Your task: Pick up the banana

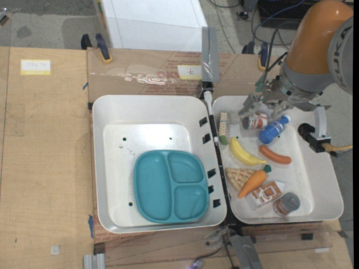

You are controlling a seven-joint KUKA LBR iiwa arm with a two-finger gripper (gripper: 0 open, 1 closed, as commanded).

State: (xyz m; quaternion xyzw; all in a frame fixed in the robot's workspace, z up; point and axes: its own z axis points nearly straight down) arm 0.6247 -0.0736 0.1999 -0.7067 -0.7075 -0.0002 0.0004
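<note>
Banana (245,152) lying loose in the right bin (323,192), toward its left side, untouched by the arm.

Just near of it sit a waffle-patterned wedge (238,177) and a carrot (253,182); to its right lies a red sausage (274,154), and farther near are a small printed packet (265,194) and a can (286,203). A blue bottle (274,130) and a red-and-white can (256,121) rest at the far end, under the gripper (253,106), which hovers there; whether its fingers are parted cannot be told. The left bin (106,150) holds a teal divided plate (169,186).
</note>
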